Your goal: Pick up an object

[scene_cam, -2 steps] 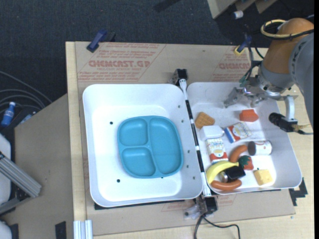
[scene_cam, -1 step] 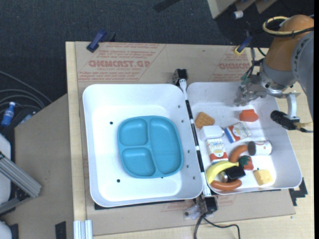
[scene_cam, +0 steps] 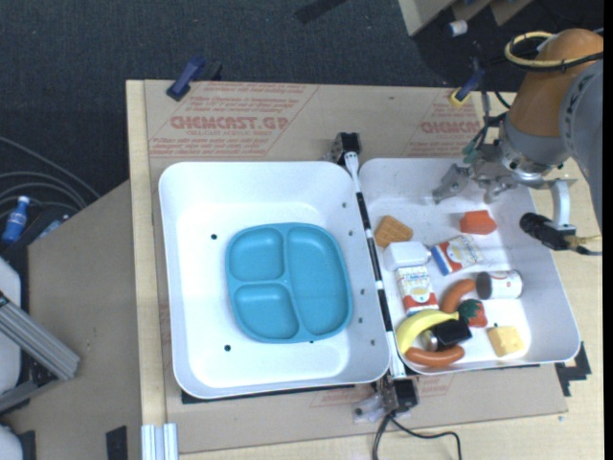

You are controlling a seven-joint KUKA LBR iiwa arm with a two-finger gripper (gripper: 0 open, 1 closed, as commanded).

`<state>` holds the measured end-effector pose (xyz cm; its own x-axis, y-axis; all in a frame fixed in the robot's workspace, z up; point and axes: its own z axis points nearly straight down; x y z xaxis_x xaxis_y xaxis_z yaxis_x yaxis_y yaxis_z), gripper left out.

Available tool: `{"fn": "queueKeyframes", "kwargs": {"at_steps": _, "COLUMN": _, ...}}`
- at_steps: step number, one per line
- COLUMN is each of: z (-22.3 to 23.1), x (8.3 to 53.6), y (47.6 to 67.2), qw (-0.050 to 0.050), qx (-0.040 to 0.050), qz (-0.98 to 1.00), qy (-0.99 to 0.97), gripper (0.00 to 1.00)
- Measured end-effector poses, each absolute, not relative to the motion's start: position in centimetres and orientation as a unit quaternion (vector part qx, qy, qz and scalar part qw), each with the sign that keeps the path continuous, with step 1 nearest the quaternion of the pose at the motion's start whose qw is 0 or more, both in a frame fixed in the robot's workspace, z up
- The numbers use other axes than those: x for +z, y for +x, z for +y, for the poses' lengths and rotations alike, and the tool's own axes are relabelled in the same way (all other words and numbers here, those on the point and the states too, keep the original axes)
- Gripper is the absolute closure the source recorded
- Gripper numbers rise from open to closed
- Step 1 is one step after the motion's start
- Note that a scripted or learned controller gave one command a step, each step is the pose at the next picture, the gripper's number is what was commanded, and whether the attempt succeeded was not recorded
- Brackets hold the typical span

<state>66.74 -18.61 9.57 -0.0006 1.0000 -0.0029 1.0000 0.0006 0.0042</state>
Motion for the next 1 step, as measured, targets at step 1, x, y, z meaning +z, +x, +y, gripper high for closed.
{"fn": "queueKeyframes", "kwargs": {"at_steps": 1, "z": -19.62, "x": 8.50, "y": 66.66, "qw": 0.001, "qx": 0.0000, "qz": 0.707, "qy": 0.707, "gripper": 0.00}}
